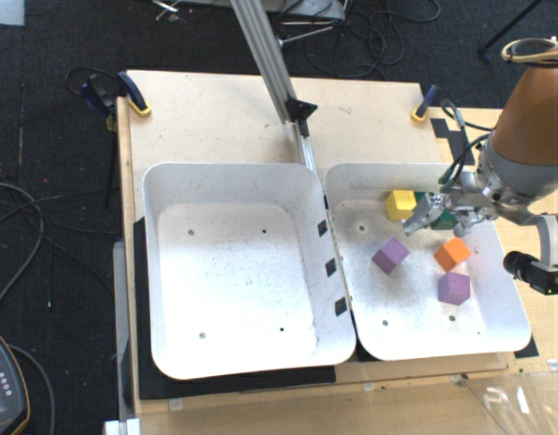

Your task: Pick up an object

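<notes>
Four blocks [390, 256] lie in the right bin [496, 333], beside the left bin [170, 188].

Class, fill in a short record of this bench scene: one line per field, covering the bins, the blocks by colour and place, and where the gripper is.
bins: left bin, right bin, side by side
blocks, all in right bin: yellow block, orange block, purple block, second purple block
gripper: gripper over the right bin, just right of the yellow block
held: nothing seen between its fingers
</notes>
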